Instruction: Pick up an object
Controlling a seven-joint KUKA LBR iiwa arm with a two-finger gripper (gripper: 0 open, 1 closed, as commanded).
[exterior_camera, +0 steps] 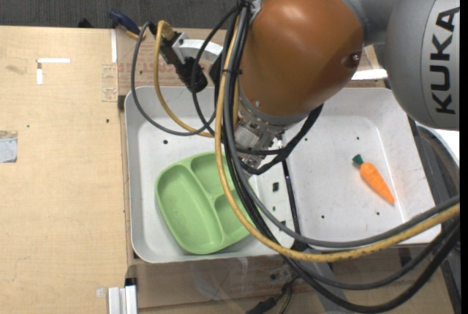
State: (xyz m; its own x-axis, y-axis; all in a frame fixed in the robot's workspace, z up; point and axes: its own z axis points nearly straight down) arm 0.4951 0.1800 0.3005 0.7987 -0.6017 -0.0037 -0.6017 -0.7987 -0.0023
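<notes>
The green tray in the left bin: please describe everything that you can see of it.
The green tray looks like matte plastic, with rounded corners and raised ribs dividing it into compartments. It lies flat, turned at an angle, on the floor of the left bin, near its front wall. Cables cross over its right part and hide that edge.

Your arm (409,20), catalogue entry: smooth grey casing at the upper right of the frame, with "KUKA" in black capitals running down its right side. Orange-brown domed band (300,45) at upper centre, glossy, with one small dark screw hole on its right flank. Metal wrist fitting (256,133) below the dome. Cable bundle (234,159) of black and yellow leads looping from upper centre down to the lower right, with a black connector (191,75) at upper left of the dome
</notes>
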